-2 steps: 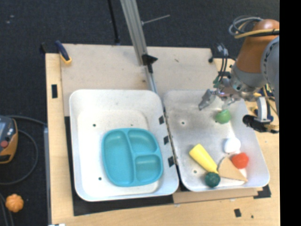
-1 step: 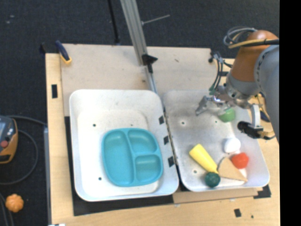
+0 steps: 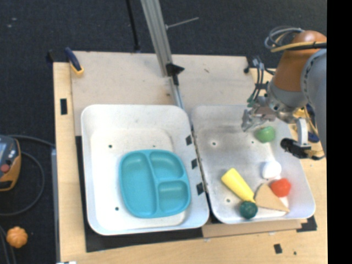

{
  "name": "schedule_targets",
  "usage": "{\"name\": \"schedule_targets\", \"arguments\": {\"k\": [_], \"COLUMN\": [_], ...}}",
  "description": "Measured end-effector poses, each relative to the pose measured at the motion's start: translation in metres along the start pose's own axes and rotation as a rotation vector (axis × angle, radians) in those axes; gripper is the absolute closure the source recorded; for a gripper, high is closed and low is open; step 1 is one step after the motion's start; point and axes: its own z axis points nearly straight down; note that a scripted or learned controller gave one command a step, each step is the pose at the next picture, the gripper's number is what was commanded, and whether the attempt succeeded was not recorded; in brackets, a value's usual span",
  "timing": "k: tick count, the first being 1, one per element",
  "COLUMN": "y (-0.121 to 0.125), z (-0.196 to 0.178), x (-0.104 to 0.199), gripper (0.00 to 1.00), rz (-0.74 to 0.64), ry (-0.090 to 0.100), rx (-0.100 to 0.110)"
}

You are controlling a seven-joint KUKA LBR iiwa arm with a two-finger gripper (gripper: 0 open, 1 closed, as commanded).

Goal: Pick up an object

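Hand (image 3: 254, 118) of mine hangs over the right bin (image 3: 220, 126) at upper right of the frame, just left of the green ball (image 3: 266, 134); whether it is clenched, I cannot tell. Left bin (image 3: 96, 128) holds a teal divided plate (image 3: 154, 182).

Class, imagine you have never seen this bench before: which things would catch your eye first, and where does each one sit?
The turquoise tray stands out most, lying alone in the left bin. Next come the bright toys along the right bin's near side: a yellow piece, a red ball and a dark green ball. At that bin's far right, the gripper sits just left of a light green ball.
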Motion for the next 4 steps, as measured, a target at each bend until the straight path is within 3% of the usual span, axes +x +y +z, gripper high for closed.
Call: {"name": "schedule_targets", "arguments": {"k": [2,3,4], "y": [-0.011,-0.010,-0.008], "z": [-0.122,-0.140,-0.144], "x": [-0.009,-0.010,0.037], "gripper": [1.00,1.00,1.00], "rz": [0.002,-0.002,-0.008], "ry": [0.001,0.003,0.005], "rx": [-0.002,0.002,0.004]}}
